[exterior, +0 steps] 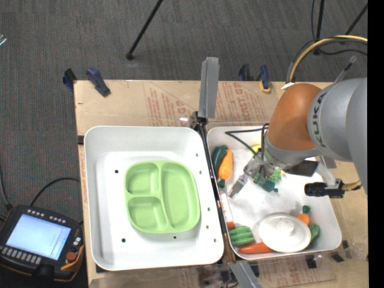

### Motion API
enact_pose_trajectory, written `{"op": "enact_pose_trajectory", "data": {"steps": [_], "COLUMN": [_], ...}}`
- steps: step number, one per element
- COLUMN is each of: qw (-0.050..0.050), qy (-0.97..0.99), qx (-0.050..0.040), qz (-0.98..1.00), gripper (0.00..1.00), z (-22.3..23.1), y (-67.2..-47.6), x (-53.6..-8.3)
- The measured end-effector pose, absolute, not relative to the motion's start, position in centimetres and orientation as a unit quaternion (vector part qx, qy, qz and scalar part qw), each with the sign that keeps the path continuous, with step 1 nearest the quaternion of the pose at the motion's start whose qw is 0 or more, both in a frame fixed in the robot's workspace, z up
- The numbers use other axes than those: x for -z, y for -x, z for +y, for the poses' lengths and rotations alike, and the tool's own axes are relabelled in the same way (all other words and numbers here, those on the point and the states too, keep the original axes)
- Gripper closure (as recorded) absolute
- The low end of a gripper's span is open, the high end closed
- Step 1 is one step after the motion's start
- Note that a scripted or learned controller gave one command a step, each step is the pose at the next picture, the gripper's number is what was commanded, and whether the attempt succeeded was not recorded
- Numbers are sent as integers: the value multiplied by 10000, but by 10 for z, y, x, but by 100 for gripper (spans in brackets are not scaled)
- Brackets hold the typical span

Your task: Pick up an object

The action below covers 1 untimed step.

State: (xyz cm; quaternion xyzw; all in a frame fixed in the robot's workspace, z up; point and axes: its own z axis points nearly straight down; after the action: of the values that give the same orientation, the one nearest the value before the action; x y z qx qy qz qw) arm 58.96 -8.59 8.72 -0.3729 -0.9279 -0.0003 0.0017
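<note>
Gripper [239, 186] hangs low in the right bin [333, 218]; I cannot tell its state. Nearest target, I judge: orange carrot [225, 164], just up-left of the fingertips, long axis near-vertical in view, against the bin's left wall.

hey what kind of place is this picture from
Probably a robotics lab test bench: a KUKA arm reaches over two white bins, a teach pendant lies on the carpet, and a stand's legs show behind.
</note>
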Motion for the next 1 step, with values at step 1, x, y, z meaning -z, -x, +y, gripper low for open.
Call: {"op": "enact_pose_trajectory", "data": {"steps": [1], "qw": [-1], "qy": [3650], "qx": [4], "qz": [-9310], "gripper": [0], "z": [-86], "y": [-607], "x": [-88]}}
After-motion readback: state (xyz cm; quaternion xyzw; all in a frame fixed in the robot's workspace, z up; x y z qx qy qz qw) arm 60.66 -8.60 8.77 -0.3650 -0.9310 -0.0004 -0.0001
